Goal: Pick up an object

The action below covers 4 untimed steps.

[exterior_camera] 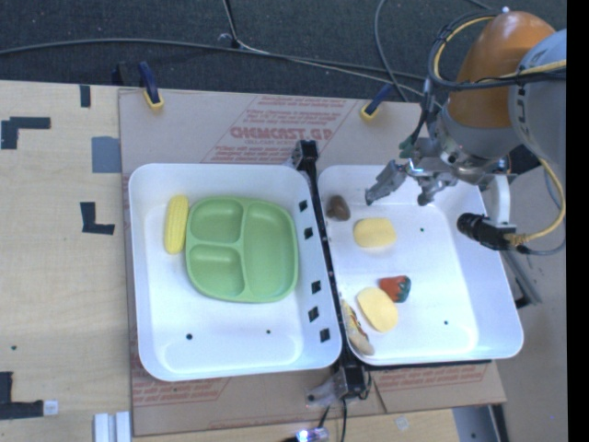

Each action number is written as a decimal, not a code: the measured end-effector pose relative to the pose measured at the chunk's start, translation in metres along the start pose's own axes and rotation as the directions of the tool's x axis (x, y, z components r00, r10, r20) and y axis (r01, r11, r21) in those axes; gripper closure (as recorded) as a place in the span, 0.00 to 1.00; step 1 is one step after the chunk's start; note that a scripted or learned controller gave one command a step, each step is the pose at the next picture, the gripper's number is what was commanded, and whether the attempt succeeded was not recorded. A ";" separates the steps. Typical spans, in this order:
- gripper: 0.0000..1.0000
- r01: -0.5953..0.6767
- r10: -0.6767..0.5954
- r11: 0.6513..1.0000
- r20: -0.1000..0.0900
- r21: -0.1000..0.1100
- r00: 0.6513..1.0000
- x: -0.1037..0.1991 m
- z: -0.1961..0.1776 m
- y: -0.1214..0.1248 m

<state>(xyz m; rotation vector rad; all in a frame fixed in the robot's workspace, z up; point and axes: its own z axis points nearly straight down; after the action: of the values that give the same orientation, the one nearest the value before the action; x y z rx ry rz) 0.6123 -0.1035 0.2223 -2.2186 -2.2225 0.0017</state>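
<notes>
Two shallow white bins sit side by side on the counter (55,274), on a sheet of brown cardboard (267,127) with red printing. The left bin (152,339) holds a green divided plate (242,249) with three compartments, lying flat near the bin's middle, and a yellow corn cob (175,224) lying just beside the plate's left edge, its length running from far to near. The right bin (479,320) holds several small things. A dark brown lump (339,208) lies at the far left of this bin, close to the divider where the two bins meet. Just right of it and a little nearer lies a pale yellow rounded piece (375,233). Nearer still, a small red object with a dark end (396,288) touches or nearly touches a second pale yellow piece (378,309) on its near left side. At the near left corner, against the bin wall, lies a tan and white item (356,334), too small to identify. The arm reaches in from the right, its orange band (492,63) above the far right of the right bin. The hand (405,188) hangs over the far part of the right bin with its two fingers spread apart, released, with nothing between them; one finger (382,188) points down-left toward the dark brown lump and the pale yellow rounded piece, apart from both. Black cables (230,35) run across the dark surface beyond the counter.
</notes>
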 end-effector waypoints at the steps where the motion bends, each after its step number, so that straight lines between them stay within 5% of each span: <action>1: 0.00 0.000 0.000 1.000 0.001 0.003 1.000 0.000 0.044 -0.006; 3: 0.00 0.000 0.000 1.000 0.002 0.000 1.000 0.003 0.139 -0.011; 4: 1.00 0.001 -0.001 1.000 0.003 -0.003 1.000 0.003 0.127 -0.010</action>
<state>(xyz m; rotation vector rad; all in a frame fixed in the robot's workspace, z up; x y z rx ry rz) 0.6018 -0.1005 0.0954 -2.2203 -2.2260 0.0018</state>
